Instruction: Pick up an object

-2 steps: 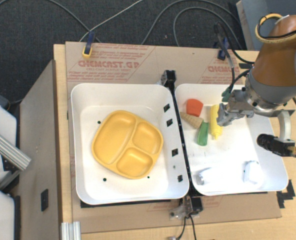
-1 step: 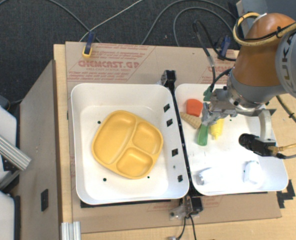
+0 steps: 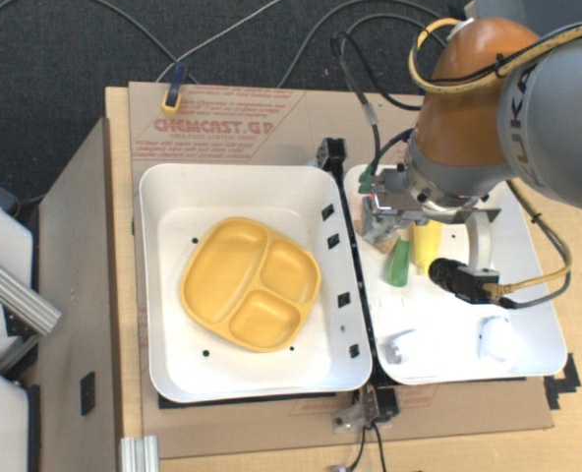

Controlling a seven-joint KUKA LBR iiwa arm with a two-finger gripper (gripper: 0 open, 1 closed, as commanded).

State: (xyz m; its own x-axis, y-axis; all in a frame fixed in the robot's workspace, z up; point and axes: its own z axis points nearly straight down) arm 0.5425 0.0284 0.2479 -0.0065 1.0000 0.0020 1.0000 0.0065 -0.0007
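Biggest thing in sight: the grey arm (image 3: 488,87) with its orange band, coming in from 3 o'clock and hanging over the right bin (image 3: 537,352). Its gripper (image 3: 387,214) sits low at that bin's 10 o'clock corner, close to the divider between the two bins. Clenched or released? I cannot tell from here, the wrist blocks it.

Under both bins is a brown cardboard sheet (image 3: 222,116) with red print, showing at 12 o'clock.

The left bin (image 3: 163,180) holds one item, a yellow divided plate (image 3: 250,283) with three compartments, lying flat in the middle and turned askew.

In the right bin, a green stick-shaped piece (image 3: 399,264) lies just below the gripper, toward 6 o'clock of it. A yellow piece (image 3: 426,247) lies right beside it at its 3 o'clock, partly under the wrist. I cannot tell whether the gripper touches either one. Down at 5 o'clock is a pale, clear lump (image 3: 495,337), and at 7 o'clock a smaller clear bit (image 3: 397,345).
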